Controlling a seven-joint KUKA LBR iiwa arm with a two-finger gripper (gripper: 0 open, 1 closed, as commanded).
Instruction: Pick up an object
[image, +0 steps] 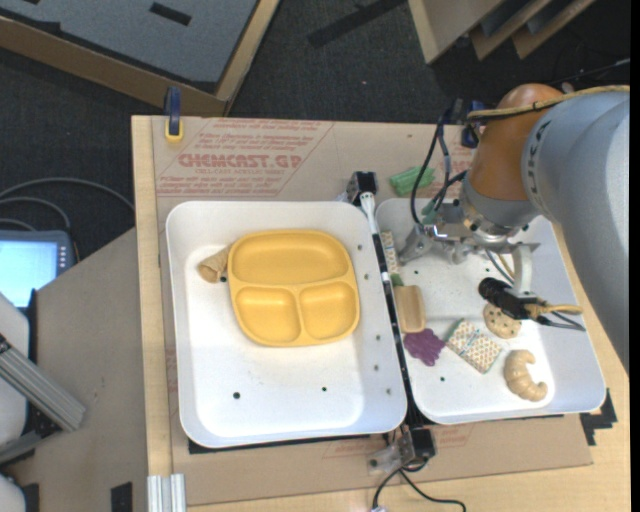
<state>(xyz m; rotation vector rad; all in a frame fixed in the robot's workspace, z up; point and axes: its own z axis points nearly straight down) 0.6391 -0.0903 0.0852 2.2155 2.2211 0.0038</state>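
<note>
Gripper (437, 240) low over the right bin (575, 395), finger state impossible to tell, croissant (527, 374) in that bin's near corner, purple piece (424, 346) along its left wall, yellow divided tray (294, 285) in the bin beside it

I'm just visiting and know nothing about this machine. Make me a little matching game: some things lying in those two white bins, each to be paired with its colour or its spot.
Things:
1. divided tray
2. croissant
3. purple lump
4. wooden block

Descriptions:
A. the only purple thing, in the right bin
B. yellow, in the left bin
C. near the front right corner of the right bin
D. pale tan, by the wall between the bins

Pairs: 1-B, 2-C, 3-A, 4-D
</note>
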